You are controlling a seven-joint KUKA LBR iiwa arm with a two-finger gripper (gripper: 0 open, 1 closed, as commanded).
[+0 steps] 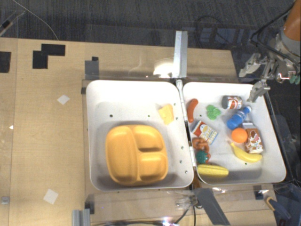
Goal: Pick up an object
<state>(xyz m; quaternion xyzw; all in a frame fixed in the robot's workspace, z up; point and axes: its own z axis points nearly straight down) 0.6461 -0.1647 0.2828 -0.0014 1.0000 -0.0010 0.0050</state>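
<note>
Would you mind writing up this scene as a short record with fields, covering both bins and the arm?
left bin: yellow divided tray, small yellow wedge-shaped piece
right bin: red sausage, green toy, can, blue bottle, orange, banana, small carton, snack packet, corn cob
gripper: over the right bin's far right corner, nothing seen between its fingers
task state: no object picked up yet
</note>
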